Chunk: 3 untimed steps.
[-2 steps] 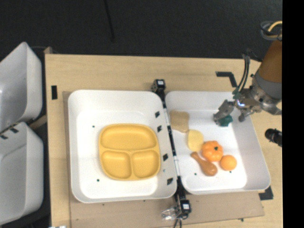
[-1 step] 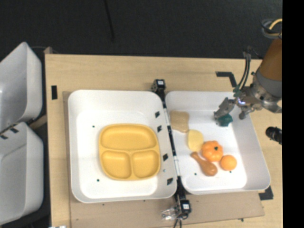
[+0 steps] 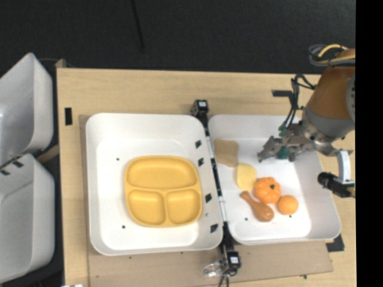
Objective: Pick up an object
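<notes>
Roughly, from left to right:
Desk (image 3: pixel 72 160): a pale wooden top carrying two shallow white bins side by side, so that things can be drawn from one and dropped in the other.
Left bin (image 3: pixel 102 136): holds a yellow divided plate (image 3: pixel 163 190), lying flat near the middle with one wide compartment toward the far side and two smaller ones toward the near side; nothing lies on it.
Right bin (image 3: pixel 317 220): holds all the loose pieces, bunched toward its left half, likely where earlier handling let them settle.
Tan slice (image 3: pixel 227 152): flat against the bin's left wall, its long side running away from the camera.
Pale yellow piece (image 3: pixel 245 176): flat, just below the tan slice and touching it or nearly so.
Drumstick (image 3: pixel 258 206): the clearest long object; its axis runs on a slant, thin end toward the upper left, thick end toward the lower right, resting against the pumpkin.
Orange pumpkin (image 3: pixel 267 189): upright, stem up, between the yellow piece and the orange.
Orange (image 3: pixel 288 204): round, no axis to speak of, just right of the drumstick's thick end.
Gripper (image 3: pixel 276 149): hangs over the right bin's far half, above and right of the cluster, apart from every piece; whether it is released or clenched cannot be told, and nothing shows in it.
Task state: judged not yet begun in earnest, since every candidate lies on the bin floor.
</notes>
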{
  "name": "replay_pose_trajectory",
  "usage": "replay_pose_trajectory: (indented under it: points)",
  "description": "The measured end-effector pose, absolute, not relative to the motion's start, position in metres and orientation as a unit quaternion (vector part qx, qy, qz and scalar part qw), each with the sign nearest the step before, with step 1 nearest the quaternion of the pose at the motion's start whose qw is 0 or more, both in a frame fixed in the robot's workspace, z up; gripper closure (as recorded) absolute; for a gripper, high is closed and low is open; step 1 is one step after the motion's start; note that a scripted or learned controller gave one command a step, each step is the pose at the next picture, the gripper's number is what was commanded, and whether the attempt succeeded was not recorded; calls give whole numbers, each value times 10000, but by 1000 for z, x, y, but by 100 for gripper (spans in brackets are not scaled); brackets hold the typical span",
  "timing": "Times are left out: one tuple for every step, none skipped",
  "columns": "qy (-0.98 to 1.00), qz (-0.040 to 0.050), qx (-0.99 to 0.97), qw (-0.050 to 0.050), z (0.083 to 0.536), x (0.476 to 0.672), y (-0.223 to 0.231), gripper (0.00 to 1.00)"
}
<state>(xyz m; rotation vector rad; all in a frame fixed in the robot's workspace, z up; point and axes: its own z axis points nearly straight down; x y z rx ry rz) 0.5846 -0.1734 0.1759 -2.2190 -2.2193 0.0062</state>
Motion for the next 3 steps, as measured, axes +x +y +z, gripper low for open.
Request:
replay_pose_trajectory:
  points:
    - [-7067, 20, -7075, 11, 116, 579, -181, 0]
    - [-7059, 12, -7083, -3, 100, 579, -183, 0]
    - [-7047, -3, -7095, -12, 111, 580, -183, 100]
